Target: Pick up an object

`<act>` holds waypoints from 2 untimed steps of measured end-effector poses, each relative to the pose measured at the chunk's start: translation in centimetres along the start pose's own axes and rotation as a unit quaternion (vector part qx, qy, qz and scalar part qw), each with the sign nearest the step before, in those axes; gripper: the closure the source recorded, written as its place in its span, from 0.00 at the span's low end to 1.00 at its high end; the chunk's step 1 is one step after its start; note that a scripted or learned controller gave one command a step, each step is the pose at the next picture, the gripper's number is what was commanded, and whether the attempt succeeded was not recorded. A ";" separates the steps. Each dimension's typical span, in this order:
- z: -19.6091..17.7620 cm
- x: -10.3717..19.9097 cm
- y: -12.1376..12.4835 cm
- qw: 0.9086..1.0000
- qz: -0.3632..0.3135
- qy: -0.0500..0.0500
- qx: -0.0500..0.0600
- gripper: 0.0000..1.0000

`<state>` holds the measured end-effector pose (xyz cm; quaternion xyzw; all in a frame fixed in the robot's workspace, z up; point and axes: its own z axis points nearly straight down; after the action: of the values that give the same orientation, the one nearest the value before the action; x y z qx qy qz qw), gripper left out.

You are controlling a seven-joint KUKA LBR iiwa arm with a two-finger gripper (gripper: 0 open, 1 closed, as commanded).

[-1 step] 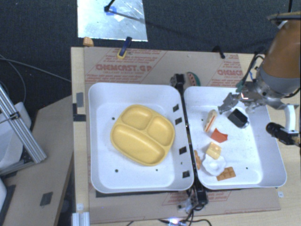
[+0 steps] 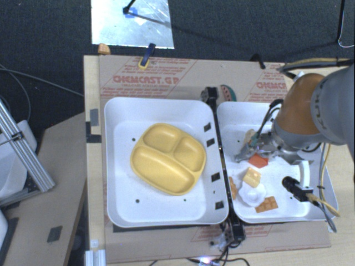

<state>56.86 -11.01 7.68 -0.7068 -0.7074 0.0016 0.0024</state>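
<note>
Lying flat beside the end effector [image 2: 248, 150] — grip state unreadable — a small red-orange block [image 2: 258, 161], right bin [image 2: 316, 212].

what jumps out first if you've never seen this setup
The big yellow divided tray lying in the left bin grabs the eye first. Next is the grey arm with its orange band, reaching into the right bin, its claw low over a cluster of small food-like pieces, next to a red piece.

Robotics lab — cardboard-topped bench [image 2: 166, 79], loose cables [image 2: 16, 76], aluminium framing [image 2: 22, 148].
</note>
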 end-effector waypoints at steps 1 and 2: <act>-1.8 0.0 0.3 1.000 0.000 -0.001 -0.004 1.00; -0.6 2.4 -6.5 1.000 0.001 0.001 0.000 1.00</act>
<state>50.41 -8.62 8.33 -0.7072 -0.7070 0.0008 0.0026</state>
